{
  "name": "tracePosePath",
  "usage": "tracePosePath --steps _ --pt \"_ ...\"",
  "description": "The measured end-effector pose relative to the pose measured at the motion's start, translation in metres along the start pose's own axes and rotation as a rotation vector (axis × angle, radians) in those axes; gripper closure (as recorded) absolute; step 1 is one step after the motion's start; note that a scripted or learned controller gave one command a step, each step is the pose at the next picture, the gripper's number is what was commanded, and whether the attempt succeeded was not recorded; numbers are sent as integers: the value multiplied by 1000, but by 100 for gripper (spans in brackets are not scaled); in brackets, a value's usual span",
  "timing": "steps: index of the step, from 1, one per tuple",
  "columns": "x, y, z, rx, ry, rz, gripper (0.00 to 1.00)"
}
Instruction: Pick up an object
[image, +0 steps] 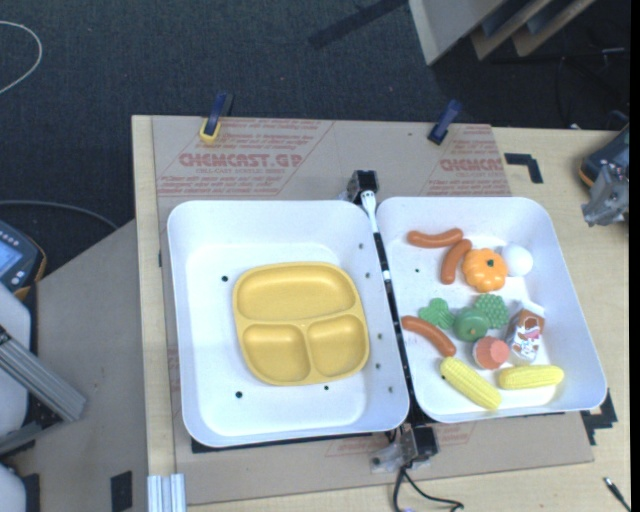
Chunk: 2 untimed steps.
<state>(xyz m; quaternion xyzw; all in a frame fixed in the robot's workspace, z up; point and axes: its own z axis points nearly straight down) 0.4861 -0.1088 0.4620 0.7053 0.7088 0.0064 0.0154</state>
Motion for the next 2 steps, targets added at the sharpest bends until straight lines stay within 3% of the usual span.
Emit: tracePosePath --steps 2 --pt "0 2 -21 -8 -4 0 100"
